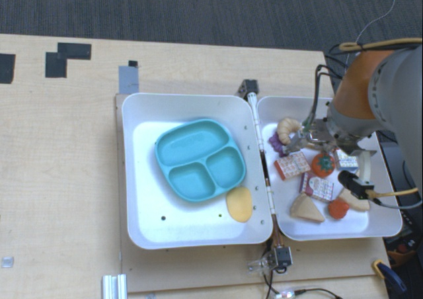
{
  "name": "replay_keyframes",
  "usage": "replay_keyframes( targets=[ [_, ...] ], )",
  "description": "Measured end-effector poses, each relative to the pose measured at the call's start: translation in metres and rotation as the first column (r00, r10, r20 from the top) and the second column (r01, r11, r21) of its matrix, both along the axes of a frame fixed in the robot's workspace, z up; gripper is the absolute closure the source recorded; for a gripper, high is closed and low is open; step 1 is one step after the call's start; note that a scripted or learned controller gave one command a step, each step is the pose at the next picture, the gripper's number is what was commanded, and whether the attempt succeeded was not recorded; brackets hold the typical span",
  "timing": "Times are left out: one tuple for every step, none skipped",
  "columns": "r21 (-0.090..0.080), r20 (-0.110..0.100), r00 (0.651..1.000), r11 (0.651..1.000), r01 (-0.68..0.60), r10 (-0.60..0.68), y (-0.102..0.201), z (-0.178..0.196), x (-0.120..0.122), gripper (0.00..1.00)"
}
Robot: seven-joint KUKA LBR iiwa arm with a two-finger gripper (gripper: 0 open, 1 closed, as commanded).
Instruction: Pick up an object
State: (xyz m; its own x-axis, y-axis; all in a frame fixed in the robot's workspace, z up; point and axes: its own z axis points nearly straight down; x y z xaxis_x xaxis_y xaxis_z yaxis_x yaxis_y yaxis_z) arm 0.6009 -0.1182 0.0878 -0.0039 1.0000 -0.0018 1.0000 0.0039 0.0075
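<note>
My gripper point(306, 137) is down in the right bin point(390, 228), at its back-left part. It sits just right of a beige lumpy toy point(287, 128) and a small purple piece point(280, 146). Close in front of it lie a red patterned packet point(291, 165) and a red tomato point(323, 165). Further forward are a second red-and-white packet point(320, 188), a tan wedge point(307, 210) and an orange-red ball point(338, 208). I see nothing clearly held.
The left bin point(142, 225) holds a blue three-compartment plate point(199, 159) and a yellow oval toy point(240, 204) at the plate's front right. A raised divider point(262, 159) separates the bins. The grey arm with its orange band point(360, 86) covers the right bin's back-right corner.
</note>
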Motion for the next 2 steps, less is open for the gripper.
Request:
replay_keyframes(
  targets=[
    [0.001, 0.005, 1.0, 1.0, -0.006, 0.006, 0.0014, 0.0118, 0.0021, 1.0],
    [0.001, 0.005, 1.0, 1.0, -0.006, 0.006, 0.0016, 0.0116, 0.002, 0.0]
  ],
)
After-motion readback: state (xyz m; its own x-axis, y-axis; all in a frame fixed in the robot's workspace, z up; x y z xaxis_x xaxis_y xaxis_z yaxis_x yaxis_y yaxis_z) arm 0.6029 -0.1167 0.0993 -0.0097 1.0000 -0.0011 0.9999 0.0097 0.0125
